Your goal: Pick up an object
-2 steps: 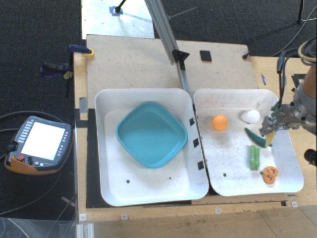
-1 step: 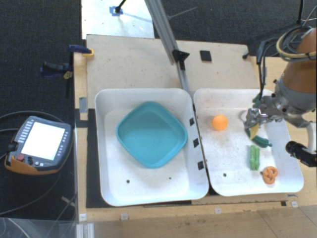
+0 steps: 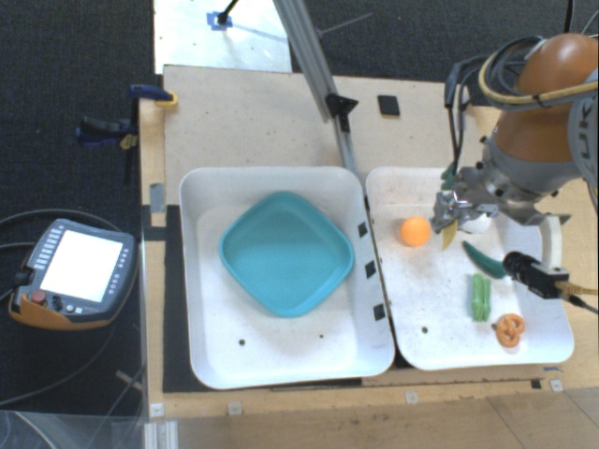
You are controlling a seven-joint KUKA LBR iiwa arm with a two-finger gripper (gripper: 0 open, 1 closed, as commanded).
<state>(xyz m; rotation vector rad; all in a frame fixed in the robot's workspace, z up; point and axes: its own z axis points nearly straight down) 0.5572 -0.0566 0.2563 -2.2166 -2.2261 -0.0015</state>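
No legible text, label, brand, number or sign anywhere.

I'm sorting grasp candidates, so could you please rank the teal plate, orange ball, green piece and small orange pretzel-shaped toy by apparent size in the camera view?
1. teal plate, by far the largest.
2. green piece.
3. orange ball and orange pretzel-shaped toy: they look alike in size, so I won't rank them.

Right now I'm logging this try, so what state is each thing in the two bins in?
Teal plate: flat in the left bin.
Orange ball: resting in the right bin, left of the gripper, not held.
Green piece: lying loose.
Orange pretzel-like piece: lying loose near the front corner.
Gripper: low over the right bin.
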